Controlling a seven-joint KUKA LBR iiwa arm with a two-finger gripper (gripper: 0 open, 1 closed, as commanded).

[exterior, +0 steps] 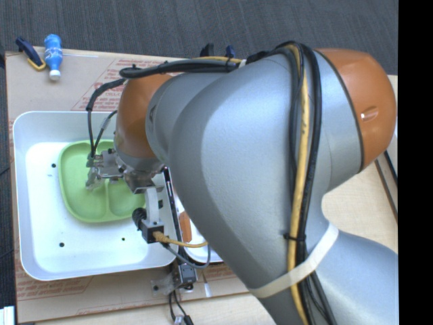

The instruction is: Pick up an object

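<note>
One shallow light-green divided plastic tray (84,191), probably light and stiff, lies in the left white bin (27,181); the gripper (100,171) sits at its raised rim, the likeliest hold, jaw state indiscernible.

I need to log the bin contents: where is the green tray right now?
The green tray lies in the left white bin, toward its middle, with the gripper directly over its right part.

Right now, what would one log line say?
arm: over left bin | gripper: at green tray | grasp: unclear
</note>
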